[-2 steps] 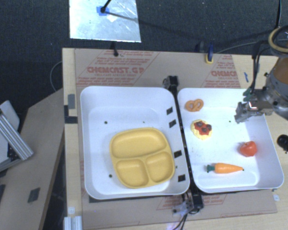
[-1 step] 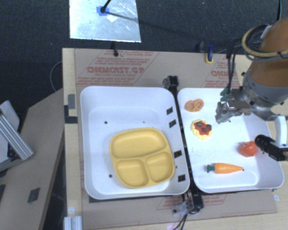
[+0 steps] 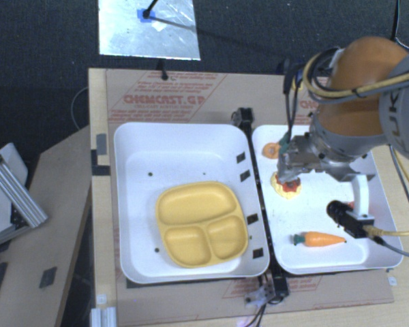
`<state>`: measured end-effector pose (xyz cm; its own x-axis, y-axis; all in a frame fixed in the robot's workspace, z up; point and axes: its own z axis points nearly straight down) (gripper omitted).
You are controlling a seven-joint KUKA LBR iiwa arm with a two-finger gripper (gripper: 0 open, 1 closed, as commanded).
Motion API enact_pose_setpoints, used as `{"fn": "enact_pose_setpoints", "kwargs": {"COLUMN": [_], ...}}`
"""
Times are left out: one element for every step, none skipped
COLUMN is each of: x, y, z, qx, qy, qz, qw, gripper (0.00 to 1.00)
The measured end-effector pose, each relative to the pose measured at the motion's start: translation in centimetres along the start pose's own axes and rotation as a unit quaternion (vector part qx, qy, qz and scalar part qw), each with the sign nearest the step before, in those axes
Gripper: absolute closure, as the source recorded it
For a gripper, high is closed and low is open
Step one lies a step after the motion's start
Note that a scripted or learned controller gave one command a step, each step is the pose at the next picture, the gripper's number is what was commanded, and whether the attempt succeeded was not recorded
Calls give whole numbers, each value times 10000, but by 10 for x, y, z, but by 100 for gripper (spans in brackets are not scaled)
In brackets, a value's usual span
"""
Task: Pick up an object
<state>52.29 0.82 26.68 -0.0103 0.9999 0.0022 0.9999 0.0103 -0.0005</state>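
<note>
The gripper [image 3: 290,172] is down in the right bin [image 3: 375,254], poised directly over a small red-and-yellow toy [image 3: 287,186] near the bin's left wall, so the toy lies straight beneath the tool. Whether anything is gripped, I cannot tell. A carrot [image 3: 319,238] lies nearer, long axis left-right, well apart. A yellow divided tray [image 3: 201,222] sits in the left bin [image 3: 136,182].

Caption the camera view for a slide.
Arm's hand low over a small red-and-yellow item in the right bin, carrot nearby; yellow tray in the left bin.
</note>
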Motion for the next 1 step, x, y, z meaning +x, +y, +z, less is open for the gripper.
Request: {"fn": "enact_pose_setpoints", "kwargs": {"x": [61], "y": [6], "z": [11], "qx": [-5], "qy": [2], "qz": [-5], "qw": [10000], "gripper": [100]}}
